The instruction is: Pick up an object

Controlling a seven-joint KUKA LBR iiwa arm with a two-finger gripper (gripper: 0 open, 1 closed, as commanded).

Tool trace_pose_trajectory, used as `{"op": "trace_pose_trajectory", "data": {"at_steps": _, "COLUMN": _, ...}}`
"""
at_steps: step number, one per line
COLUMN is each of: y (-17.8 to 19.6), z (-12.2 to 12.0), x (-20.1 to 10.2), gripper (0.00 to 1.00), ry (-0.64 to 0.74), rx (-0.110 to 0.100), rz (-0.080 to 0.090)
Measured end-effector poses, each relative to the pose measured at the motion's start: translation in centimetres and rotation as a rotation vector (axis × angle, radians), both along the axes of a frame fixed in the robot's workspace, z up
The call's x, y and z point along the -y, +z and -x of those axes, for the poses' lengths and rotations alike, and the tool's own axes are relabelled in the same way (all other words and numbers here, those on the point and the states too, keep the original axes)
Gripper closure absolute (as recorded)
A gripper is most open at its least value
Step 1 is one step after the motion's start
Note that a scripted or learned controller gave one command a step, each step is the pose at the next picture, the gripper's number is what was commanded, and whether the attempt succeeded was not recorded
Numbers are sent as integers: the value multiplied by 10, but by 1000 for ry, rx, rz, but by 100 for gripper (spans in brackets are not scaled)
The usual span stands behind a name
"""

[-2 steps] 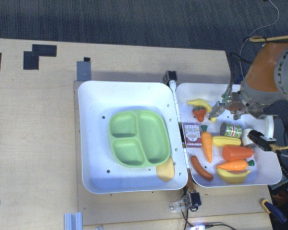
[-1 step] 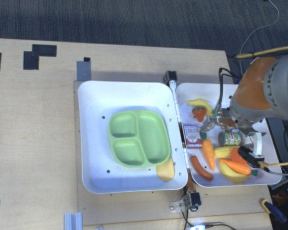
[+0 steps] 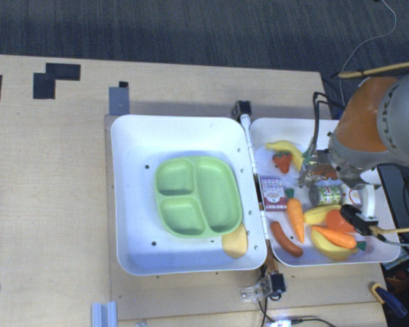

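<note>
Camera view from above the bench: the arm (image 3: 385, 125), grey with an orange band, reaches in from the right over the right bin (image 3: 390, 251), its gripper (image 3: 320, 172) hanging low among a scatter of toy food. Whether the gripper is released or clenched cannot be told from this angle, and nothing is clearly seen in its grasp. Just left of it lie a banana (image 3: 288, 150) and a strawberry (image 3: 282, 162), touching one another near the bin's far side. A small can (image 3: 327, 195) lies on its side just below the gripper, close beside it. A printed packet (image 3: 273, 191) rests against the bin's left wall, with a carrot (image 3: 296, 219) just beside it and a sausage (image 3: 286, 238) nearer the front edge. Toward the front right corner a second banana (image 3: 334, 244) and another carrot (image 3: 335, 236) lie piled together, the carrot on top. The left bin (image 3: 133, 182) holds a green divided tray (image 3: 198, 195), lying flat near its middle, and a yellow piece (image 3: 236, 242) sits at the tray's front right corner, touching it, well apart from the gripper.
</note>
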State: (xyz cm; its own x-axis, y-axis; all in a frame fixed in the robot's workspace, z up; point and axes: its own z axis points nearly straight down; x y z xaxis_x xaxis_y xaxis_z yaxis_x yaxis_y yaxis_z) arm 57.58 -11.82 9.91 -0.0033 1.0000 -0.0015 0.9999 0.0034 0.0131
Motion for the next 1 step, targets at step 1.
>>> {"op": "trace_pose_trajectory", "data": {"at_steps": 1, "y": 0, "z": 0, "x": 0, "gripper": 0, "ry": 0, "rx": 0, "rz": 0}}
